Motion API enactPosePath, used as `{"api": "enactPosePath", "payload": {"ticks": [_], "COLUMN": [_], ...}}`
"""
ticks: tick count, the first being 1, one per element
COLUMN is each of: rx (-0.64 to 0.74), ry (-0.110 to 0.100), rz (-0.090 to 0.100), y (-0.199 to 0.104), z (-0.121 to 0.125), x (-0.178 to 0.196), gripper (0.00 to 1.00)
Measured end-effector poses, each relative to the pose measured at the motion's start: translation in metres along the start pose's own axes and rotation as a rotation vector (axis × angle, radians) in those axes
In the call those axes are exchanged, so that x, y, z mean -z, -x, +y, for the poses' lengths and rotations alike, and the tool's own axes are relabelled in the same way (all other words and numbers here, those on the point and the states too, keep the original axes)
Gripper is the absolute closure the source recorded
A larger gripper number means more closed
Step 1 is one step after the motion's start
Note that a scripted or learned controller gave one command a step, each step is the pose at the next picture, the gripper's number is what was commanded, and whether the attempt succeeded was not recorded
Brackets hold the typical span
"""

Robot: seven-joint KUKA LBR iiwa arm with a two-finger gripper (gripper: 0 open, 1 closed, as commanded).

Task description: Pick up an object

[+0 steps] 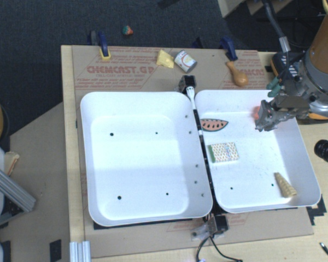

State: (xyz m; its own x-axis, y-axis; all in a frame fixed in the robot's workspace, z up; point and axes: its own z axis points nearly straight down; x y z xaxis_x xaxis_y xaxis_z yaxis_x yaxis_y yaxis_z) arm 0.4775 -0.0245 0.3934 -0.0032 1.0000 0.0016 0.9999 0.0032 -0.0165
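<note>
The gripper hangs over the far right of the right bin; whether it is wide or narrow cannot be told, and nothing shows in it. Nearest lies a flat melon slice, likely light and stiff, best pinched across its width. A patterned pad and a cone lie nearer.

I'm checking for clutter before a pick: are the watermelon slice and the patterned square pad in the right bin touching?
Apart. The camera view shows a plain strip of white bin floor between the watermelon slice and the patterned pad below it.
</note>
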Motion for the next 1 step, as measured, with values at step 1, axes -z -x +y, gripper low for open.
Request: {"api": "enactPosePath", "payload": {"ticks": [1], "rx": [0.003], "ry": [0.007], "rz": [0.0], "y": [-0.0668], "z": [0.0024], "x": [-0.0672], "gripper": [1.0]}}
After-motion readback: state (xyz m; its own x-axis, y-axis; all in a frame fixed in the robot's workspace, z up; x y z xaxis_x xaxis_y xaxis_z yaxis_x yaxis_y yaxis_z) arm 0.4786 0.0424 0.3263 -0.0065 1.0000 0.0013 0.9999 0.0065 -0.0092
